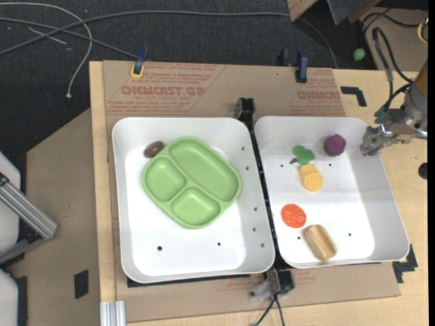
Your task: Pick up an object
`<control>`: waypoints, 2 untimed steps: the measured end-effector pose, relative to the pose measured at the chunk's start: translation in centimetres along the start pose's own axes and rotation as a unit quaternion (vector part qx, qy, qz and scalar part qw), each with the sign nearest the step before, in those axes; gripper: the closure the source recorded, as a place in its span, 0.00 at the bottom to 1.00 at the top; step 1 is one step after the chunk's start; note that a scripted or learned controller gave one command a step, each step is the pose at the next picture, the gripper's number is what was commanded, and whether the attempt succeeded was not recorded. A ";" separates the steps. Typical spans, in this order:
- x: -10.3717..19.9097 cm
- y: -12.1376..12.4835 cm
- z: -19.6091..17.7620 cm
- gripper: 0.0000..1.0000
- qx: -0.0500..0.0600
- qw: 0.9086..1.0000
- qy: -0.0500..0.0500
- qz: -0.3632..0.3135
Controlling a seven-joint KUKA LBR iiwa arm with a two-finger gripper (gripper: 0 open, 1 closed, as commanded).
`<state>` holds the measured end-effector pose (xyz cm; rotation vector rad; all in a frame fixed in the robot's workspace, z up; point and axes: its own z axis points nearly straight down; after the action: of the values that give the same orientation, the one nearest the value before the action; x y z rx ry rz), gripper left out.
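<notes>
The right bin (380,202) holds a purple round object (334,144), a small green leafy piece (303,155), a yellow corn-like piece (311,178), an orange-red disc (293,215) and a tan bread-like roll (319,242). My gripper (376,140) hangs at the right bin's far right rim, a short way to the right of the purple object and apart from it. Nothing is seen in its grasp.
The left bin (136,243) carries a green divided plate (192,181) with a small brown object (154,149) beside its far left corner. Clamps (140,62) hold the cardboard base at the back. Cables lie on the dark floor beyond.
</notes>
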<state>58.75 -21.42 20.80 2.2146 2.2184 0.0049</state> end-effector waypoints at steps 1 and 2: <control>6.3 -0.4 0.2 1.00 0.004 1.000 0.003 -0.002; 12.2 -0.9 0.8 1.00 0.005 1.000 0.003 -0.002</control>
<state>57.88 -9.25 20.00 2.2178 2.2322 0.0010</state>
